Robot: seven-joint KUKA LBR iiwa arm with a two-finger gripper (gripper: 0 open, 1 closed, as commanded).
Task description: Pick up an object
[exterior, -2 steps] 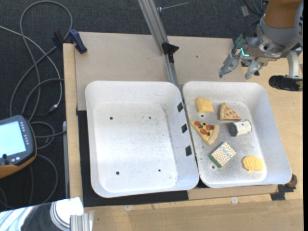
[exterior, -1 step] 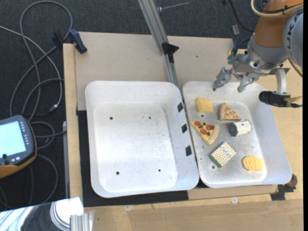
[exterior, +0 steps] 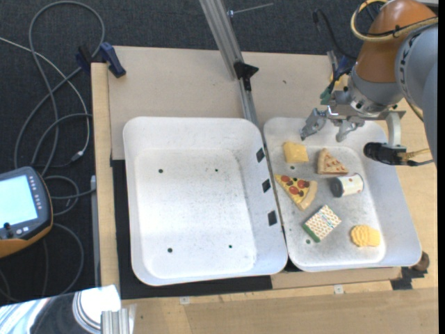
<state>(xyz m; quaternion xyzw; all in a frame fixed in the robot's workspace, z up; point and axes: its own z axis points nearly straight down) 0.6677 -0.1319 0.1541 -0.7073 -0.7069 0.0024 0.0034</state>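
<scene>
I see my tool [exterior: 325,130] spread, gripping nothing, at the right bin's [exterior: 403,207] twelve o'clock rim; a glossy yellow cheese wedge [exterior: 295,152] lies below. No readable labels.

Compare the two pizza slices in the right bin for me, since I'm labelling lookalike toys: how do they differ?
The big slice is longer than the small slice. The big slice has yellow cheese with red rounds and points toward the bin's near edge; the small slice is paler orange with faint red marks and points toward the far edge. The big slice lies by the bin's left wall, the small slice nearer the middle. Both are wedges lying flat.
</scene>
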